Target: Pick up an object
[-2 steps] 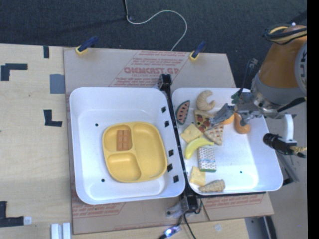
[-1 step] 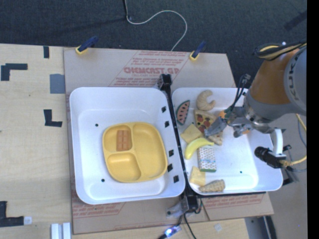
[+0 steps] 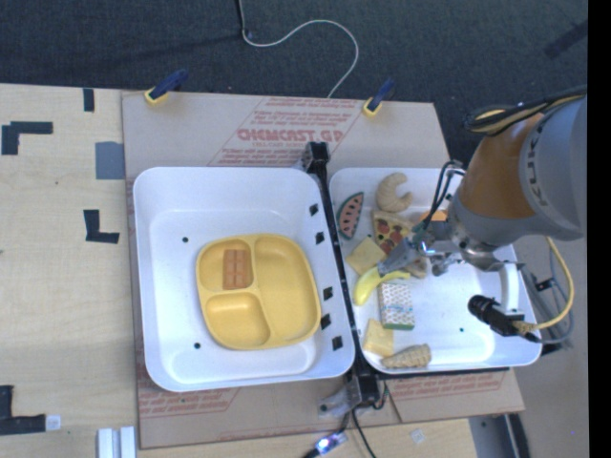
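The right bin (image 3: 477,351) holds several toy foods: a watermelon slice (image 3: 350,214), a tan croissant-like piece (image 3: 392,192), a pizza slice (image 3: 386,229), a yellow cheese wedge (image 3: 365,256), a banana (image 3: 368,284), a speckled white block (image 3: 395,305), another yellow wedge (image 3: 378,338) and a waffle cone (image 3: 409,356). My gripper (image 3: 417,258) hangs low over the bin's middle, just right of the banana and above the white block. Its fingers are dark and small against the clutter.
The left bin (image 3: 162,208) carries a yellow divided plate (image 3: 277,303) with a brown wafer (image 3: 236,266) in its upper-left compartment. A black divider (image 3: 329,256) runs between the bins. The arm's grey and orange body (image 3: 511,184) covers the right bin's far right side.
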Motion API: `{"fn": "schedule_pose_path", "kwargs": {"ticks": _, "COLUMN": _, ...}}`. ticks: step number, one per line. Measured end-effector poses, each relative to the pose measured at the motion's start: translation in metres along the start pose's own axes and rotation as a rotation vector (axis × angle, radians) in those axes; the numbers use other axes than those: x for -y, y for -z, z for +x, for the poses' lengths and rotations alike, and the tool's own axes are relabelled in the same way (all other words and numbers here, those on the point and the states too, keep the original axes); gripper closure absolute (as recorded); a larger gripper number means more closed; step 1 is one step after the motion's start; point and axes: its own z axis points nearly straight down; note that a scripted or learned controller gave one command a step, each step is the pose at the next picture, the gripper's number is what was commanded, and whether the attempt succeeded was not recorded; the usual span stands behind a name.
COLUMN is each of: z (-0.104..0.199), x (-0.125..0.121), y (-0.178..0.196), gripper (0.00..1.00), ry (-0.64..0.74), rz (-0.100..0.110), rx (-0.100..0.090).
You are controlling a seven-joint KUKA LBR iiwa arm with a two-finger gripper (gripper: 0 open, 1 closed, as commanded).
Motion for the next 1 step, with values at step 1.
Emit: {"fn": "schedule_pose_path", "kwargs": {"ticks": 1, "z": 0.0021, "x": -0.0059, "y": -0.0261, "gripper": 0.0, "ry": -0.001, "rz": -0.02, "rx": -0.003}}
